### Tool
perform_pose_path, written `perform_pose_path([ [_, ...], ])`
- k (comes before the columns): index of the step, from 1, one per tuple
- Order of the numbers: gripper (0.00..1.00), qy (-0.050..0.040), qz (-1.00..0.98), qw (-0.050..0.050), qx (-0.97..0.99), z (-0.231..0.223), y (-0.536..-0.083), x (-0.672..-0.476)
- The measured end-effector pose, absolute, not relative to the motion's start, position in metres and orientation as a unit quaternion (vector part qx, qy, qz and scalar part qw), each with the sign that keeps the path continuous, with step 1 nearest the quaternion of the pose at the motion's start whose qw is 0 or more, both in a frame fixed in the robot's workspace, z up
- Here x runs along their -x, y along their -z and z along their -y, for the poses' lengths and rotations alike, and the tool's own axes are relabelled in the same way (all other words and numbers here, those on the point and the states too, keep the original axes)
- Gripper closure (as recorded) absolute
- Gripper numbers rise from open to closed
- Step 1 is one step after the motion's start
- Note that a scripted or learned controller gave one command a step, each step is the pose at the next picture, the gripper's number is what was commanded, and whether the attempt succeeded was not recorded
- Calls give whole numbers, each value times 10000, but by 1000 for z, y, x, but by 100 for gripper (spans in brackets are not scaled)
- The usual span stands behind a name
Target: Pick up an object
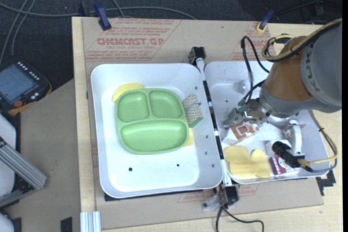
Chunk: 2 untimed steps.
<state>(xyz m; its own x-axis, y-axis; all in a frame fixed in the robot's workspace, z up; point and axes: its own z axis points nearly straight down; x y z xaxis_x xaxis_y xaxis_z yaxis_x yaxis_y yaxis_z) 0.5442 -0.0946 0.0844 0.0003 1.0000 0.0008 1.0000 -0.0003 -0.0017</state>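
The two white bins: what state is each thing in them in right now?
Green divided tray: flat, right way up, in the left bin.
Yellow piece: partly tucked under the tray.
Patterned packet: beside the tray.
Pale yellow pieces: lying in the right bin.
Gripper: low over an orange-and-white packet.

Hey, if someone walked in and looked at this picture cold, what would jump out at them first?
Most likely the bright green three-compartment plastic tray, lying flat in the middle of the left white bin. Next, the bulky grey arm with its orange band reaching in from the right over the right white bin, its gripper low above an orange-and-white packet, with pale yellow pieces near that bin's front edge.
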Motion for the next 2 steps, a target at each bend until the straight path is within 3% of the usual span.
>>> perform_pose_path([
  [1,100,8,7066,-12,7076,95,-95,-546],
  [2,0,7,7066,-9,7076,95,-95,-545],
])
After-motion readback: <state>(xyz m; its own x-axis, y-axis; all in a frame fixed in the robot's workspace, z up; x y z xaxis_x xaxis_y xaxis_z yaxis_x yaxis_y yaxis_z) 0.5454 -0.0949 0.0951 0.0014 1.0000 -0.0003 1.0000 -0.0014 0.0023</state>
